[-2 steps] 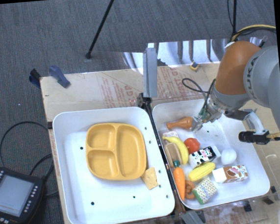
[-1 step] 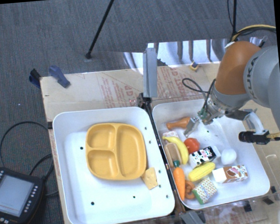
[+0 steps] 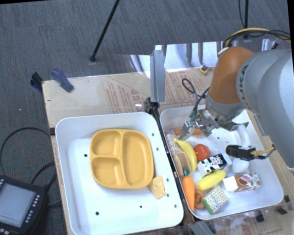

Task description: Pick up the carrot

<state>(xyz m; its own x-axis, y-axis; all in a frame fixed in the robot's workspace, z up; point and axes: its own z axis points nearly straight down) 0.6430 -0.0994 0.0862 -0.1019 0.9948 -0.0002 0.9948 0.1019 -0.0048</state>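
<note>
Not started: carrot (image 3: 189, 192) lies untouched at the right bin's (image 3: 270, 193) left edge, below the banana (image 3: 187, 153). My gripper (image 3: 193, 127) hovers near the bin's top-left; I cannot tell its state, nothing visibly held.

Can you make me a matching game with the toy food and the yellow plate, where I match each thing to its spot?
Things:
1. carrot
2. banana
3. plate
4. tomato

Spots:
A. in the left bin
B. just right of the banana
C. by the right bin's left wall, near the front
D. curved, just below the gripper

Pairs: 1-C, 2-D, 3-A, 4-B
</note>
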